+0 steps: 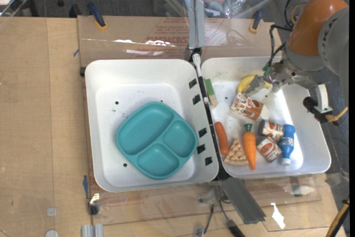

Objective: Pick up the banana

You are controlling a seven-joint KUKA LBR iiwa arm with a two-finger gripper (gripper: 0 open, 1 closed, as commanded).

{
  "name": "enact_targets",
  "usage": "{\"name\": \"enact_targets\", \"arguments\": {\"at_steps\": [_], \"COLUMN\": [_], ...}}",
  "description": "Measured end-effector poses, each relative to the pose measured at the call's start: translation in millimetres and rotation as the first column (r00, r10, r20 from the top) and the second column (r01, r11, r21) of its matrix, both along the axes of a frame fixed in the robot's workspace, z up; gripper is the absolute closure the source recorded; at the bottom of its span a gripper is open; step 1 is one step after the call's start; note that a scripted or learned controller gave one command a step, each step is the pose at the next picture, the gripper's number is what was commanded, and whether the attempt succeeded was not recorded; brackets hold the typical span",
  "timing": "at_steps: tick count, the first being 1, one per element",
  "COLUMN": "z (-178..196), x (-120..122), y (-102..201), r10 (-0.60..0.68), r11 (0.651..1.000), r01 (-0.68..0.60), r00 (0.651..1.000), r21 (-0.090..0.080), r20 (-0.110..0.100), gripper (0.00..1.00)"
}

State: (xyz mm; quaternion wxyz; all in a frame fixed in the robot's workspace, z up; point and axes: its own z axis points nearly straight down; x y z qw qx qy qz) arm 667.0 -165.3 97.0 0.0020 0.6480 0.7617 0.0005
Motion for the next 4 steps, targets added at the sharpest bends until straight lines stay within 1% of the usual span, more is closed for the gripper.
{"name": "enact_targets", "arguments": {"at_steps": [1, 2, 3, 4], "z": [0, -7, -7, -7], "x": [0, 1, 3, 3], "y": [28, 28, 19, 11], "r10": [0.247, 0.391, 0.196, 0.325], "r11": [0.969, 0.92, 0.981, 0.946], "r01": [-0.247, -0.391, -0.196, -0.325], "r00": [0.969, 0.92, 0.981, 0.946], "r21": [0.003, -0.001, -0.001, -0.003], "r20": [-0.004, -0.002, 0.008, 0.006], "gripper": [0.0, 0.0, 0.0, 0.0]}}
